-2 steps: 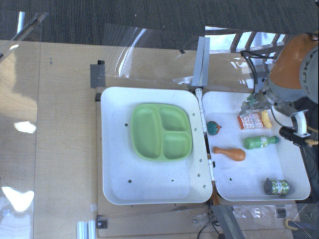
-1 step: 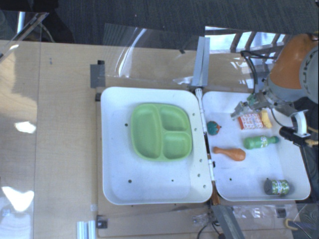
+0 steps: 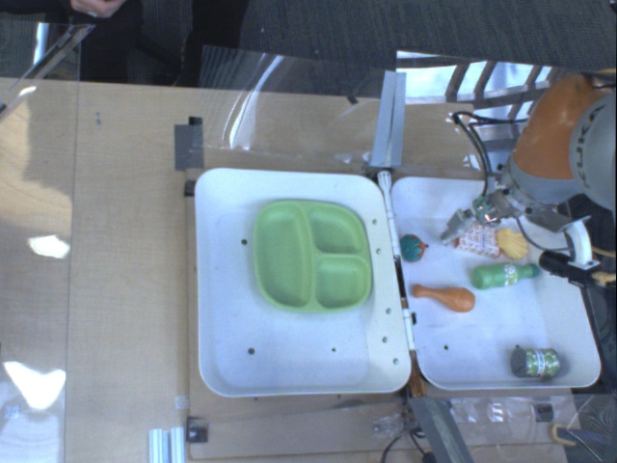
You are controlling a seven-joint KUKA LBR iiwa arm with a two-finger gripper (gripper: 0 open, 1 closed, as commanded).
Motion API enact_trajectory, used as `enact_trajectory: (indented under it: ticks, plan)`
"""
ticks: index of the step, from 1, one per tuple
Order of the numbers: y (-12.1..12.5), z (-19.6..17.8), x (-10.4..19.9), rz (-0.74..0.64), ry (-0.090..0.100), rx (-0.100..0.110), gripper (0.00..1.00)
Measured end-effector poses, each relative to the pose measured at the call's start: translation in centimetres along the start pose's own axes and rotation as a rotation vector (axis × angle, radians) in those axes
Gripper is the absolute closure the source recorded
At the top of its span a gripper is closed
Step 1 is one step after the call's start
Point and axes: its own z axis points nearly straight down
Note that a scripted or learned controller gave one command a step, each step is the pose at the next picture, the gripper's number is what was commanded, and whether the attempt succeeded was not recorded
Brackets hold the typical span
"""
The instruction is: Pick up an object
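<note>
Right now the end effector (image 3: pixel 472 222) hovers low in the right bin (image 3: pixel 569 379), directly above a red-and-white packet (image 3: pixel 479 243) at its six o'clock. A yellow object (image 3: pixel 514 246) lies at four o'clock. Whether anything is gripped, I cannot tell.

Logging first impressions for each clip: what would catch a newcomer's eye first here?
Probably the green divided plate, alone in the left bin. Next the grey arm with its orange band reaching in from the right, its gripper low over the right bin, near an orange squash-like toy, a green bottle and a small can.
</note>
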Motion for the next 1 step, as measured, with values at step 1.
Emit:
enact_trajectory:
  ticks: [1]
  plan:
    - [0.29,-1.22,0.01,-0.002,-0.003,-0.007,1.0]
